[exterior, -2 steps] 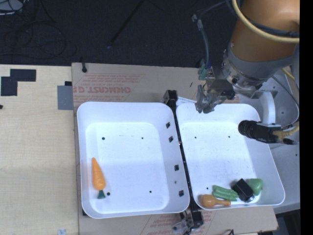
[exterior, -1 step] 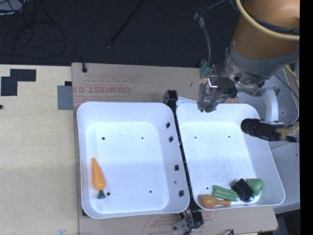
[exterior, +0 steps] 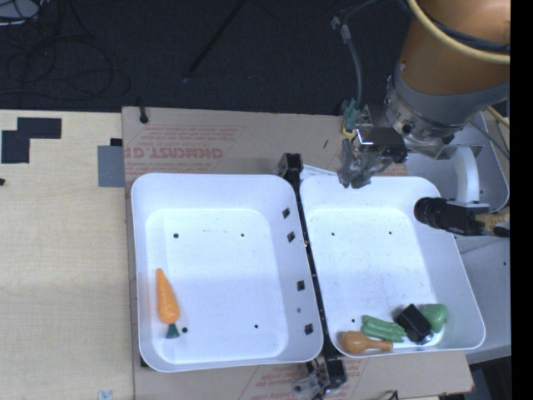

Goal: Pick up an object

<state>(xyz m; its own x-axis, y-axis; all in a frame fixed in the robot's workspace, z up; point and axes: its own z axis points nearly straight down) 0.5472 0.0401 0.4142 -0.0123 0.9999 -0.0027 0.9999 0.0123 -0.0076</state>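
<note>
Both white bins (exterior: 212,194) look like smooth moulded plastic with a soft sheen, resting on matt brown cardboard (exterior: 208,140) printed in red. The bench (exterior: 58,248) shows pale wood grain. The carrot (exterior: 166,298) looks like smooth plastic, as do the green pieces (exterior: 383,328) and the black block (exterior: 413,322). The arm's orange band (exterior: 458,11) is glossy above dull grey metal
</note>
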